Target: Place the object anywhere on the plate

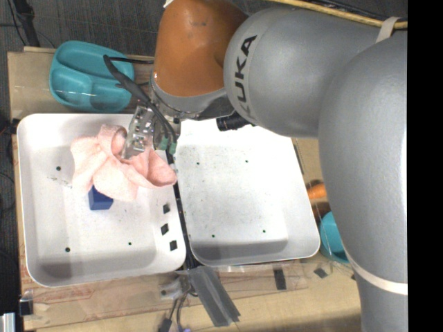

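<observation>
A wooden bench (104, 292) seen from above holds two shallow white bins side by side, with dark floor behind. The left bin (41, 254) contains a crumpled pink cloth (114, 168) in its upper middle and a small blue block (100, 200) touching the cloth's lower left edge, partly tucked under it. The right bin (242, 199) shows a speckled white floor; its upper and right parts are covered by the arm. A teal dish (86, 75) sits beyond the left bin's far edge, its right end hidden behind the arm. The large grey arm (325, 81) fills the right side, its orange band (194, 43) above the wrist. The gripper (137, 138) points down at the cloth's upper right part, and pink fabric appears bunched against its metal fingers (142, 126); how wide they stand, and whether cloth is truly pinched between them, cannot be told. At the right edge, an orange thing (317, 191) and a teal thing (331, 237) peek out, mostly hidden.
</observation>
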Controlling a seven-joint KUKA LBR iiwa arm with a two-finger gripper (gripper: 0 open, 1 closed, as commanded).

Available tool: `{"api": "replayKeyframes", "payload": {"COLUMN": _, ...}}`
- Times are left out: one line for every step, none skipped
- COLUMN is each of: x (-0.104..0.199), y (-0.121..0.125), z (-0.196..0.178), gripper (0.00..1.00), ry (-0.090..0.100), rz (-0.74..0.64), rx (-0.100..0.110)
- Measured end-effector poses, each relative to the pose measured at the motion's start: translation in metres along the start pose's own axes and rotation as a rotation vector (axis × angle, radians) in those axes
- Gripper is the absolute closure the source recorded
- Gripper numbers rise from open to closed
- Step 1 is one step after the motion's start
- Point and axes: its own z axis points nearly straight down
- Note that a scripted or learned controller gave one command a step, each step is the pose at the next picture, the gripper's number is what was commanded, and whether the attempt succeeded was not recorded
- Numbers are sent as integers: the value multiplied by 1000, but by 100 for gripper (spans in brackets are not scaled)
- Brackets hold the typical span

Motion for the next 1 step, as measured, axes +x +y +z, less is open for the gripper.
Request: {"api": "replayKeyframes", "payload": {"x": -25, "y": 117, "z": -80, "gripper": 100, "ry": 2, "rz": -32, "rx": 0}}
